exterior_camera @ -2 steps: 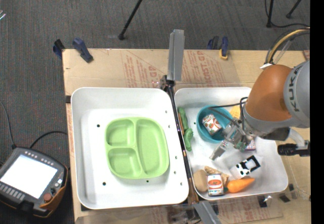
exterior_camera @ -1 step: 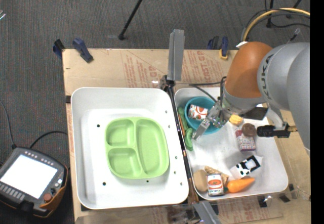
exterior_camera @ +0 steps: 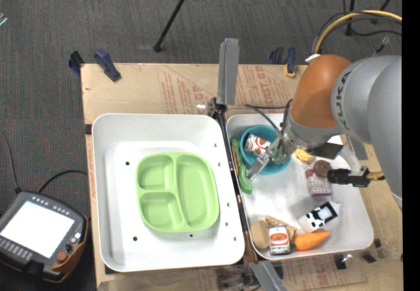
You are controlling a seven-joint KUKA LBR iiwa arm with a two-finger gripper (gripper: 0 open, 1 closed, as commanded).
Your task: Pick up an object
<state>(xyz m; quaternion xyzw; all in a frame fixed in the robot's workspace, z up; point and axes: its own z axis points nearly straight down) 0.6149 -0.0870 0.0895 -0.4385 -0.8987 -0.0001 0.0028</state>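
In the right bin (exterior_camera: 364, 221), toward the desk's back edge, the end effector (exterior_camera: 262, 163) hangs narrowly parted over the teal bowl (exterior_camera: 264, 150), gripping nothing, and may nudge the can (exterior_camera: 256, 145) or catch the bowl's rim instead.

A cardboard-topped bench (exterior_camera: 164, 86) carries two white bins side by side. The left bin (exterior_camera: 108, 152) sits near the middle; the right bin (exterior_camera: 357, 227) touches it along one edge. Blue clamps (exterior_camera: 105, 63) grip the bench's far edge.
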